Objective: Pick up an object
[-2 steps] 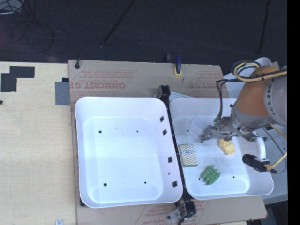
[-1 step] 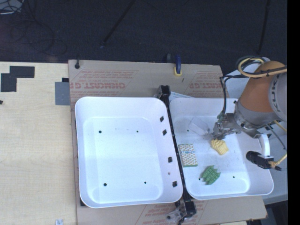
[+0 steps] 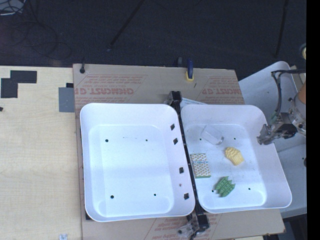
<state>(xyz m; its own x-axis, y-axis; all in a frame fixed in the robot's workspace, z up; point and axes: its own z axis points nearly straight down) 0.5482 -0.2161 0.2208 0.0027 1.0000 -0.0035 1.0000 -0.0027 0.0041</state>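
The right bin [image 3: 272,184] holds a yellow lumpy object [image 3: 233,155], a green ridged object [image 3: 224,186], a small patterned flat card [image 3: 200,165] and a clear plastic piece [image 3: 212,135]. My gripper [image 3: 266,135] hangs at the right rim of that bin, to the right of the yellow object and apart from it. Nothing shows between its tips.
The left bin [image 3: 90,134] sits beside the right one, joined by a black divider strip [image 3: 181,149]. Both rest on a cardboard sheet [image 3: 125,84] on a pale wooden bench [image 3: 35,159]. A blue and yellow clamp [image 3: 190,70] stands at the cardboard's far edge.
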